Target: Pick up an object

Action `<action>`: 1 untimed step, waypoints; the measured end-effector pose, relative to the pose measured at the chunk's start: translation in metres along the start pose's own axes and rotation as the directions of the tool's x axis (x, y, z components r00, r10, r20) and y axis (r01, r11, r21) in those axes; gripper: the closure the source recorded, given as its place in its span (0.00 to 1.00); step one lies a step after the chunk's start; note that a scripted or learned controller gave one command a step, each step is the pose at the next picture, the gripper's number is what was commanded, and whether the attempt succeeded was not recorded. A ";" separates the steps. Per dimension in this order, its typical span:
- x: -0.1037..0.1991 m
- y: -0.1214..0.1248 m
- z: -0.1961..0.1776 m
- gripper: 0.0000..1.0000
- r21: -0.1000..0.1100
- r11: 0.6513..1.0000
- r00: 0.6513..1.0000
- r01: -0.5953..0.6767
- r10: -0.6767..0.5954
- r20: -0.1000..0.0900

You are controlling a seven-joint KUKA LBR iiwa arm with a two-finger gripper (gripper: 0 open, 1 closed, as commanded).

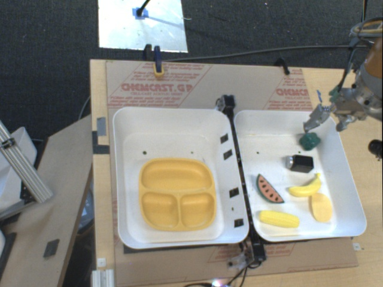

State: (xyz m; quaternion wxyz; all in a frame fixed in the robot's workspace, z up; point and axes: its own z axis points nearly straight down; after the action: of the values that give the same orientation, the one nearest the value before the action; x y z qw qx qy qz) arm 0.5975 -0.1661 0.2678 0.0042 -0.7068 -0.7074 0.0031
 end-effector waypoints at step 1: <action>0.001 0.002 -0.007 0.00 -0.012 1.000 1.000 0.003 -0.003 0.002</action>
State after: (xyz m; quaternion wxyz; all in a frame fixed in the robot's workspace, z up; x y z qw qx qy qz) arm 0.5994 -0.1654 0.2753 -0.0009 -0.7058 -0.7084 -0.0003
